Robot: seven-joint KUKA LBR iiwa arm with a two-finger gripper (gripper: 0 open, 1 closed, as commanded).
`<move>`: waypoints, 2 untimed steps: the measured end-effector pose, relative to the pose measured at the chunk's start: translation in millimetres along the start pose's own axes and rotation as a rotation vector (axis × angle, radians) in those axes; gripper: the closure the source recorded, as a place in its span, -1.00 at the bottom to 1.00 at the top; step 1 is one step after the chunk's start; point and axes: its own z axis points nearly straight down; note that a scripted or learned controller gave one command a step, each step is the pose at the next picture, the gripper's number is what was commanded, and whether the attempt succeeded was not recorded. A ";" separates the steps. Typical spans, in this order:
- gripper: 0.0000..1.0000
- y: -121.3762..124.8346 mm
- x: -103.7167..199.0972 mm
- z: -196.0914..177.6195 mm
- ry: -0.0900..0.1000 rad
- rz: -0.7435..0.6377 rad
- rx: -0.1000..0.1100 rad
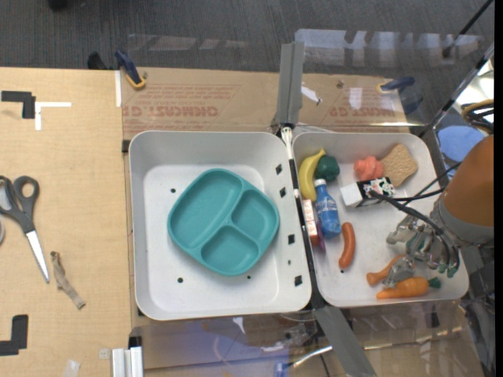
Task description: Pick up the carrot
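carrot [404,288] lies flat at about 5 o'clock in the right bin [451,290], near the front wall, tip pointing toward 9 o'clock. A smaller orange piece [379,275] sits just beside it at its 10 o'clock; can't tell if that's a second carrot or part of the same toy

Left to right: scissors [24,215] on the bench at 9 o'clock of the frame, left bin [149,289] with the teal divided plate [224,221] near its centre, then the right bin with banana [309,171], bottle [326,208] and sausage [346,244] down its left side, and a bread slice [400,163] at 1 o'clock

Step looks like approach/pre-grasp, not a lift. gripper [414,259] hangs low over the bin's 4 o'clock area, right above the carrot's thick end, maybe touching it. Fingers are tangled in cables and metalwork from this angle, so I cannot tell whether they're spread or clamped, and nothing is visibly between them

Arm comes in from 3 o'clock, orange band [476,185] above the wrist, wrist tipped down toward the front wall

Next move likely needs the fingers straddling the carrot across its width, clear of the bin wall and the smaller orange piece, then close and lift straight up
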 end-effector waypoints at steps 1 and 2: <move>-1.00 21.4 9.5 0.9 0.003 0.032 0.001; 1.00 22.2 8.0 -8.4 0.000 0.030 0.001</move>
